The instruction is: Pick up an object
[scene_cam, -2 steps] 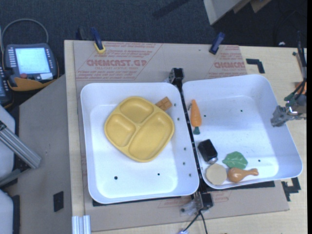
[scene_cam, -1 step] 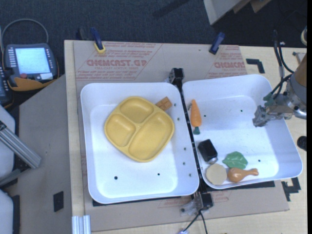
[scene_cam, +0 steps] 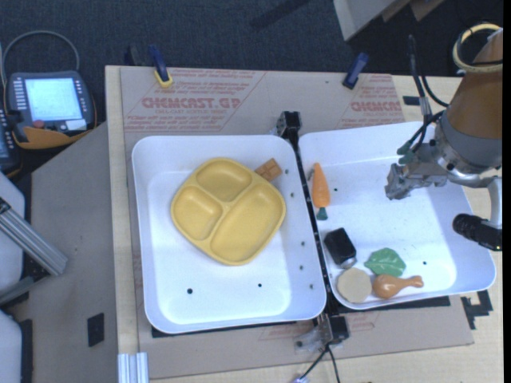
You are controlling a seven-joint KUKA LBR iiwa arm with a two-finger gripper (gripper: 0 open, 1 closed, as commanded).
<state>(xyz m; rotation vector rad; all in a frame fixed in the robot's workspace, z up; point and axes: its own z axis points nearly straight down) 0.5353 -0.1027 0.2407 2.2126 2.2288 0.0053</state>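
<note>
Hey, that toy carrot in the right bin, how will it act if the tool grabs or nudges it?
The carrot looks like rigid moulded plastic, so probably stiff and light. Its tapered, rounded body may roll or pivot if nudged. It lies close against the right bin wall, which could crowd a grasp.

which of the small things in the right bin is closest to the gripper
The carrot, lying alone near the bin's left wall, level with the gripper; the others cluster at the front edge.

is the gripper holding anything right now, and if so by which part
Nothing shows in the gripper. It hangs over bare floor of the right bin, apart from the carrot and other items.
</note>
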